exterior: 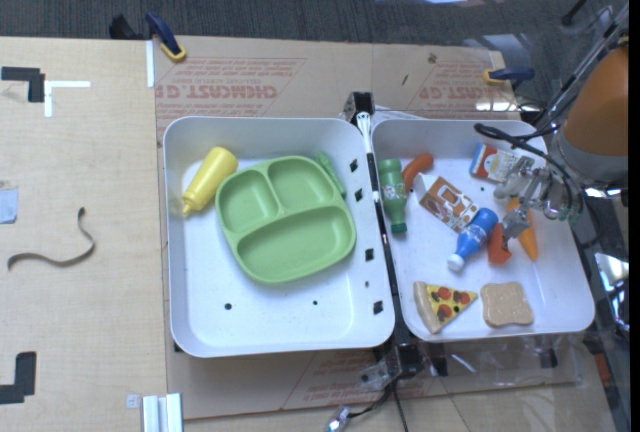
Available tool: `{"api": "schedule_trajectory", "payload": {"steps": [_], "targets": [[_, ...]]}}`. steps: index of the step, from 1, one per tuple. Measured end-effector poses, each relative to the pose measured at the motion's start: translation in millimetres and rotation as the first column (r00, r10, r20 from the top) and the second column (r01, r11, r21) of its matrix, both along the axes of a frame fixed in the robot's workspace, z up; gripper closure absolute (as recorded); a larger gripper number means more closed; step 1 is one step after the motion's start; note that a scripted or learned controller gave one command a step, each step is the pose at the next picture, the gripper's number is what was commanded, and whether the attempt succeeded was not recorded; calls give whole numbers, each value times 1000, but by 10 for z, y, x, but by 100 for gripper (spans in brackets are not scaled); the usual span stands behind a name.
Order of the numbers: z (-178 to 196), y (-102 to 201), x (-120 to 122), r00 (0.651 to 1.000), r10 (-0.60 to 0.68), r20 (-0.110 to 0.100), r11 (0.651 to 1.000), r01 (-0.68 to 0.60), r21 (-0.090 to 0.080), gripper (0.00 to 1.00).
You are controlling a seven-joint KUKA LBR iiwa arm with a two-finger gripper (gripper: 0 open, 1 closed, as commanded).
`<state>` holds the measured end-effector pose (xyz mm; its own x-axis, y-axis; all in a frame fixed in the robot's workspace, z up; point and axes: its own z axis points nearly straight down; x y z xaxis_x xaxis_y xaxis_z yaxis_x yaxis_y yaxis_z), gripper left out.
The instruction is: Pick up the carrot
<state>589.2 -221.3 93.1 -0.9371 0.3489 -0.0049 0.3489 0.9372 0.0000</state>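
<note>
We take the carrot [527, 240] to be the small orange piece at about 3 o'clock in the right bin [590, 310], close to that bin's far-right wall. The gripper [520, 215] hangs right over it, at the carrot's 12 o'clock, and it hides the carrot's upper end. We cannot tell from this view how the gripper is set, nor whether it has the carrot at all.

To do this step well, we judge the close should fall across the carrot's narrow width and be centred on its body, and the lift should be straight up, away from the wall.

A darker red-orange piece [498, 248] lies just beside the carrot at 8 o'clock. It is the likeliest thing to be caught by mistake or nudged. A blue bottle [472, 236] lies near at 9 o'clock, tilted. A slice of bread [506, 304] sits at 7 o'clock, with a pizza slice [440, 304] beyond it. An orange-and-white carton [487, 161] is at 11 o'clock, and a snack packet [445, 200] is at 10 o'clock.

A green bottle [392, 192] and another orange-red item [420, 163] lie well apart, by the bin's left wall. The second of these could itself be mistaken for the target.
</note>
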Motion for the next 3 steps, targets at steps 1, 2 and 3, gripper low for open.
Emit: {"api": "schedule_trajectory", "payload": {"steps": [1,2,3], "targets": [[-6,1,-558,990,-141,-3,990,141,2,0],[96,4,-539,991,-136,2,991,136,-1,100],[-9,247,-722,967,254,-2,967,-254,2,100]]}}
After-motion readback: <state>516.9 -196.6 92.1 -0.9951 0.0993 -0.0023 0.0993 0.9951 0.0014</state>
